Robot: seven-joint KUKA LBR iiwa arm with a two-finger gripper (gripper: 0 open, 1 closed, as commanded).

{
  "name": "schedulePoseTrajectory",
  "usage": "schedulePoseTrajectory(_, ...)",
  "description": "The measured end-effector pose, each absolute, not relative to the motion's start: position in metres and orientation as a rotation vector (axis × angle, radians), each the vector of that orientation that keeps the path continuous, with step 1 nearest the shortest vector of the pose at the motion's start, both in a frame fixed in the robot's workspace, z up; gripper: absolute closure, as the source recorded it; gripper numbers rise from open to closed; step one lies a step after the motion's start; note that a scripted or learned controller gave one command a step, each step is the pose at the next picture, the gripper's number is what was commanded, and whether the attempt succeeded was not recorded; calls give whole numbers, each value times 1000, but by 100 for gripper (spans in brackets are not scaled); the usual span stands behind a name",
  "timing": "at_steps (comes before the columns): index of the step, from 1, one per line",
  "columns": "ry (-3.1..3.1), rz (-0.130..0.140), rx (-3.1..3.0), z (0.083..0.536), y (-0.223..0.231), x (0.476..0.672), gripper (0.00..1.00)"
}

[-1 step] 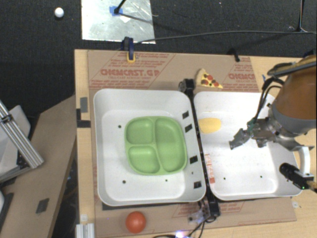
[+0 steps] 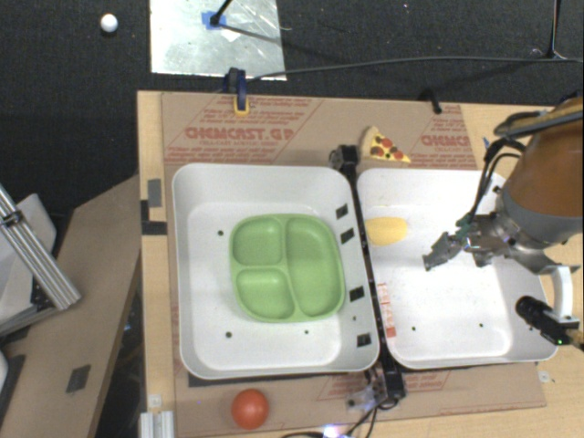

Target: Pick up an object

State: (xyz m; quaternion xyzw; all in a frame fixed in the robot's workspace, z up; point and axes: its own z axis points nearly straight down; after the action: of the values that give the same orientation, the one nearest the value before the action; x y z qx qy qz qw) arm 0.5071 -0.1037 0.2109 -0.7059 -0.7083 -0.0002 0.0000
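A yellow lemon-shaped object (image 2: 386,231) lies in the right bin (image 2: 438,336), near its left wall. My gripper (image 2: 440,251) hangs over the same bin, a short way to the right of and slightly below the yellow object. Nothing shows between its fingers, which point left and appear open. A green divided plate (image 2: 286,267) sits in the middle of the left bin (image 2: 196,245). A toy pizza slice (image 2: 384,146) rests on the cardboard beyond the bins. A red ball (image 2: 249,408) sits on the bench in front of the left bin.
The grey and orange arm (image 2: 547,181) covers the right bin's far right side. A blue clamp (image 2: 237,89) holds the cardboard's back edge. A metal frame (image 2: 32,254) stands at the left. A white ball (image 2: 109,23) lies far back left.
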Motion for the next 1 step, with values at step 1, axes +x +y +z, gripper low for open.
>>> schedulePoseTrajectory(1, -2220, 3, -2217, 151, -103, 514, 0)
